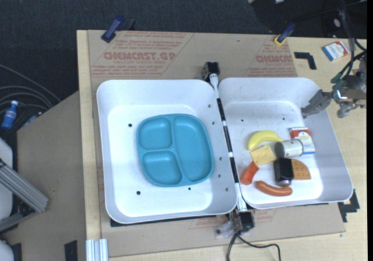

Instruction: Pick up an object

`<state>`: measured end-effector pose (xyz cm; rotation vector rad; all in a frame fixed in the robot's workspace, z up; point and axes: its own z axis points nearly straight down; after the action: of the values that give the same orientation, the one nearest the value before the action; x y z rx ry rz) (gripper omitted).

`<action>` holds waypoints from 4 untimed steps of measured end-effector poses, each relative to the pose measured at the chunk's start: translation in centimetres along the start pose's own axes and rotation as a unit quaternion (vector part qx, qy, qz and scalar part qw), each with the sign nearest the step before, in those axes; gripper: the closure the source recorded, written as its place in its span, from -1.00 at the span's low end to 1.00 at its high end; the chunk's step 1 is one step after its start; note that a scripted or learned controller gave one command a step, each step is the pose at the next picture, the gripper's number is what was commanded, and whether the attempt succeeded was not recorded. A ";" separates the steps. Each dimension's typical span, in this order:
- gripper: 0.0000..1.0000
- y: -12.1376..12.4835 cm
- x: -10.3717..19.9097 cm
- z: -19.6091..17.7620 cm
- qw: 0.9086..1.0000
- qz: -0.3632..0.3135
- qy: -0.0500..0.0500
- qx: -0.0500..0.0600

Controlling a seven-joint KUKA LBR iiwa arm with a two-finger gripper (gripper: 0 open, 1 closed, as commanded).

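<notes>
**Crowded pile in the right bin makes a clean pick uncertain**

The things that could be picked all lie together in the right bin (326, 187), in its nearer half. A banana (263, 137) lies at the top of the group, and a yellow cheese-like block (263, 154) touches it from below. Beside these are a small can lying on its side (291, 149), a red and white carton (301, 135), a black block (284, 170) resting partly on a waffle-like piece (300, 169), an orange carrot-like piece (249, 173) and a sausage (274, 189) at the front.

The gripper (319, 102) is at the far right corner of this bin, above its rim and well apart from the pile. I cannot tell its state, because it is small and blurred here. Nothing is seen in it.

In my judgement, the main risk is the crowding. The items touch or overlap, so a descent into the middle may land on two things at once and push them aside instead of taking one. The can is round and may roll away. The sausage and carrot lie near the wall, which could block one side of the grasp.

The left bin (116, 102) holds a blue divided plate (175, 149), which is wide and flat and probably hard to take.
</notes>
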<state>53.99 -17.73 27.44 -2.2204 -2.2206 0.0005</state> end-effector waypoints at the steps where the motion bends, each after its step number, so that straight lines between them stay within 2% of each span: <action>1: -1.00 2.4 0.4 11.2 1.000 0.000 0.000 0.001; 2: -1.00 11.3 1.5 18.9 1.000 0.000 0.000 0.000; 3: -1.00 12.7 5.1 18.9 1.000 -0.001 0.000 -0.002; 4: -1.00 4.4 7.3 19.0 1.000 0.000 0.000 0.001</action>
<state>58.41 -10.39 8.42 -2.2199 -2.2183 0.0021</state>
